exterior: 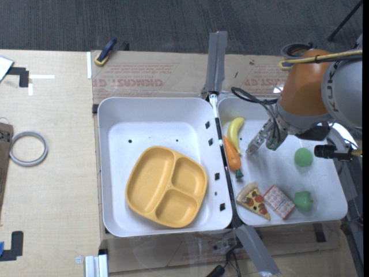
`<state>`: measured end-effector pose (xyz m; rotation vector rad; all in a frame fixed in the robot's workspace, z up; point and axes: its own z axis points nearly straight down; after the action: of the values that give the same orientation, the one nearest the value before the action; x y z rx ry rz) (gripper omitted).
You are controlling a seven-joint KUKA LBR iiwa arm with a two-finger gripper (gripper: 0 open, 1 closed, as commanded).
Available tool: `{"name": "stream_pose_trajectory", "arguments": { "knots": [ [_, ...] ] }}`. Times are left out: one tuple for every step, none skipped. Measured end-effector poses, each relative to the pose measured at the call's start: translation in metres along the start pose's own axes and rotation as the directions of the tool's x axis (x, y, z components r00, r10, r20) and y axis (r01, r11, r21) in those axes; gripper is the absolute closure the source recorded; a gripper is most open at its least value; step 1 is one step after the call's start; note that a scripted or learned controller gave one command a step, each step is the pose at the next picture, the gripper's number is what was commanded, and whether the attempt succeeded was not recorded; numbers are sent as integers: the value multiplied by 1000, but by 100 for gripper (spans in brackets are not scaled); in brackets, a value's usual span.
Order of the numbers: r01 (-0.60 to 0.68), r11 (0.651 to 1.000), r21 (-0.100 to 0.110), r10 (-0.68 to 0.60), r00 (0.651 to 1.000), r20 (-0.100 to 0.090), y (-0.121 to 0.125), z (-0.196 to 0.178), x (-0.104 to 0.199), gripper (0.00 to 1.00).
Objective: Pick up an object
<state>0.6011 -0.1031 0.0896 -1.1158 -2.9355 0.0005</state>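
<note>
My gripper (pixel 254 147) hangs low in the right bin (pixel 328 212), its fingers close together, just right of a yellow banana (pixel 234 131) and an orange carrot (pixel 232 153) that lie along the bin's left wall. I see nothing between the fingers. Toward the front of the bin lie a pizza slice (pixel 253 200) and a red-and-white packet (pixel 279 202). A pale green ball (pixel 303 157) and a darker green fruit (pixel 302 199) rest on the right side. The arm's orange band (pixel 302 88) rises above the wrist.
The left bin (pixel 115 126) holds a yellow divided plate (pixel 166 186). A divider ridge (pixel 218 149) separates the two bins. On the bench to the left lie a tape roll (pixel 27 148) and a blue-and-yellow tool (pixel 106 51).
</note>
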Motion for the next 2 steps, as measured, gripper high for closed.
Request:
{"name": "stream_pose_trajectory", "arguments": {
  "knots": [
    [-163,987,1,163,987,1,53,-100,-23,100],
    [-559,829,2,559,829,0,17,0,-29,100]
  ]
}}
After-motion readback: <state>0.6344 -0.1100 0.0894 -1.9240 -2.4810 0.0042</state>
